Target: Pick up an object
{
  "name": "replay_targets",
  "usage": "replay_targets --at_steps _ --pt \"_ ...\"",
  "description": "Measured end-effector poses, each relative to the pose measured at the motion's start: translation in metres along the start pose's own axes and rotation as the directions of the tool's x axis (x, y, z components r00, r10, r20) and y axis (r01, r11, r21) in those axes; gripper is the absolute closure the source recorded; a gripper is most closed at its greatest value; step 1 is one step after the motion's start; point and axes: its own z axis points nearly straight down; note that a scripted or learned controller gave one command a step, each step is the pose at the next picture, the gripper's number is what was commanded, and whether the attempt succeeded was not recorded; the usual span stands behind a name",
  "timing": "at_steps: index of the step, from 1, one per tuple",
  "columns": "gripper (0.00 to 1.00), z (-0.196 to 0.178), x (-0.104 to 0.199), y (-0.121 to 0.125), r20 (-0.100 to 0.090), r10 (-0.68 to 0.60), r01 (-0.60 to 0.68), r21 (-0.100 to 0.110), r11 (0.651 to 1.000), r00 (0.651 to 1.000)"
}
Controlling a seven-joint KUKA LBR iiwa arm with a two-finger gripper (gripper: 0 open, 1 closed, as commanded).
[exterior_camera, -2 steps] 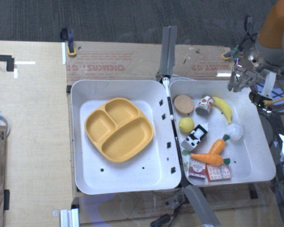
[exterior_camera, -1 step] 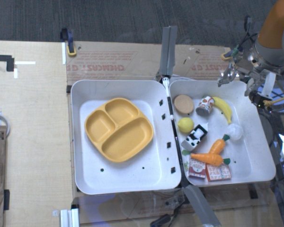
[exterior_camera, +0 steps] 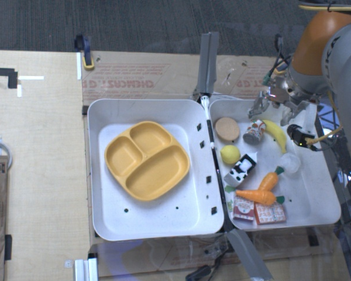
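Metal gripper on the grey arm — poised over the right bin's far edge; whether it is released or clenched cannot be told, and nothing shows in its grasp. Banana lies just below it, small can beside that. Nearer the divider: brown disc, lemon, black-and-white toy. Carrots and red packets sit toward the near wall. Left bin — yellow divided plate, open white floor around it.

1 fixed camera looks down aslant on both bins.
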Motion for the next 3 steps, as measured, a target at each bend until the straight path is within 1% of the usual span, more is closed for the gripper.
replay_targets --at_steps 1,2,3 --pt "0.00 0.051 -0.071 -0.012 -0.001 -0.109 0.109 -0.003 0.994 0.994" --pt "1.00 0.044 -0.071 -0.012 -0.001 -0.109 0.109 0.000 0.994 0.994" --pt "1.00 -0.025 -0.059 -0.023 0.000 0.094 -0.094 -0.002 0.996 0.996"
